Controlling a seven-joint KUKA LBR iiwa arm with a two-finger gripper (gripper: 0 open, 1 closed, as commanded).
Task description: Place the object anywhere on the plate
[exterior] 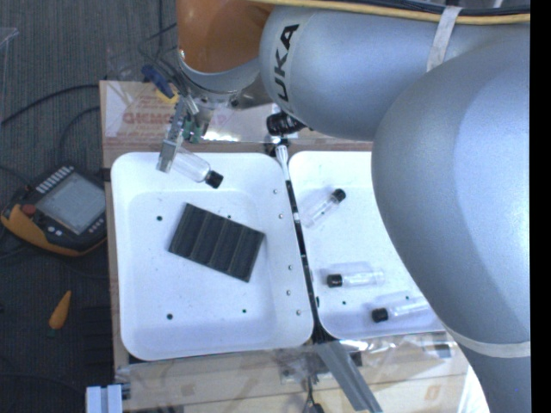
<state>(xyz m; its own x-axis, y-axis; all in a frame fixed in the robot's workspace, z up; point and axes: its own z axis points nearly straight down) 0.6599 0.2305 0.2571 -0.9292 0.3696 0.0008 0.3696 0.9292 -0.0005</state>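
Lying near the gripper [172,149], a clear black-capped vial [196,170].

"UKA" letters, black, on grey arm [344,67] casing; nothing else legible.

Object: a small clear vial [196,169] with a black cap, lying near the far rim of the left bin, cap pointing toward the divider, its clear end beside the gripper's fingertip; whether it was gripped could not be told.

Plate: a dark grey, ribbed rectangular plate [216,242], lying flat on the floor of the left bin, roughly central, turned at a slant to the bin's walls. Nothing rested on it. The vial lay apart from it, nearer the far rim.
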